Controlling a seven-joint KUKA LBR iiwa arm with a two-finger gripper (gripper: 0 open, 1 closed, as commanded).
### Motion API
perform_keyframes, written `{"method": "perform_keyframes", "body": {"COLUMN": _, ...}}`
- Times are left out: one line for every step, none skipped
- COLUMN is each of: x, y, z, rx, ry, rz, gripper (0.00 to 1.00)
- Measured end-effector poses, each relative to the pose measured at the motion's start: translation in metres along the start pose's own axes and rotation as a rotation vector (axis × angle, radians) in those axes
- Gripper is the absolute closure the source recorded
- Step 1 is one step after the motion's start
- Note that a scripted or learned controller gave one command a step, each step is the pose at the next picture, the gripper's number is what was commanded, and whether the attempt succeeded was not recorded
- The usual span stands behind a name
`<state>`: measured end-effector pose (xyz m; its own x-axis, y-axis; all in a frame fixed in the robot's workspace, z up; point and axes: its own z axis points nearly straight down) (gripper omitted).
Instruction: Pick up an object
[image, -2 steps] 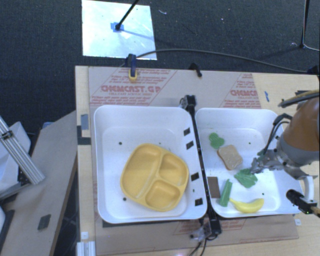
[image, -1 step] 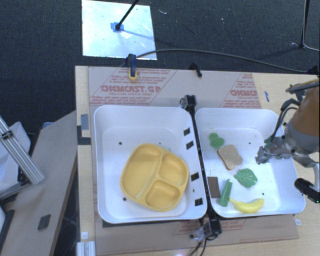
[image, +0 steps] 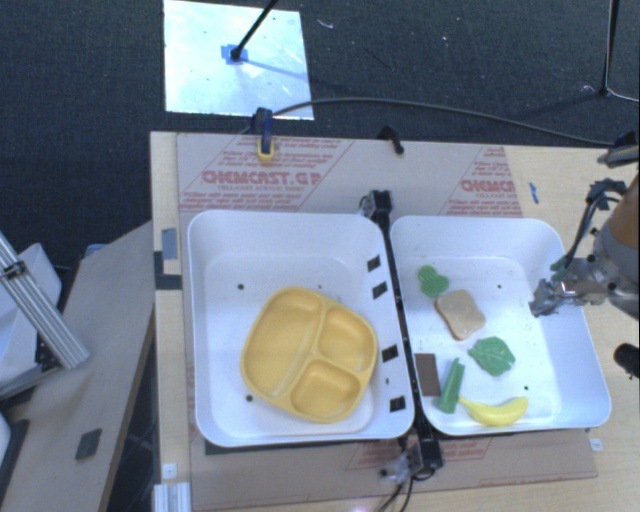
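Whether anything is being gripped cannot be told: the gripper (image: 548, 297) is being held over the right bin's (image: 575, 385) right edge. The tan slice (image: 461, 313), green leaf (image: 492, 355) and banana (image: 494, 410) are lying inside it.

A shiny square metal plate (image: 238, 57) lies on the dark carpet behind the bench, and a yellow clamp (image: 265, 150) sits on the bench's far edge.
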<state>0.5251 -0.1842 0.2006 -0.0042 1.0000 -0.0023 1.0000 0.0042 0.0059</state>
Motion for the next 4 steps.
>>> {"method": "perform_keyframes", "body": {"x": 0.004, "y": -0.006, "z": -0.049, "rx": 0.000, "ry": 0.000, "rz": -0.001, "gripper": 1.00}}
{"method": "perform_keyframes", "body": {"x": 0.057, "y": 0.025, "z": -0.051, "rx": 0.001, "ry": 0.003, "rz": -0.007, "gripper": 1.00}}
{"method": "perform_keyframes", "body": {"x": 0.115, "y": 0.039, "z": -0.044, "rx": 0.003, "ry": 0.004, "rz": -0.006, "gripper": 1.00}}
{"method": "perform_keyframes", "body": {"x": 0.165, "y": 0.059, "z": -0.050, "rx": 0.002, "ry": 0.004, "rz": -0.006, "gripper": 1.00}}
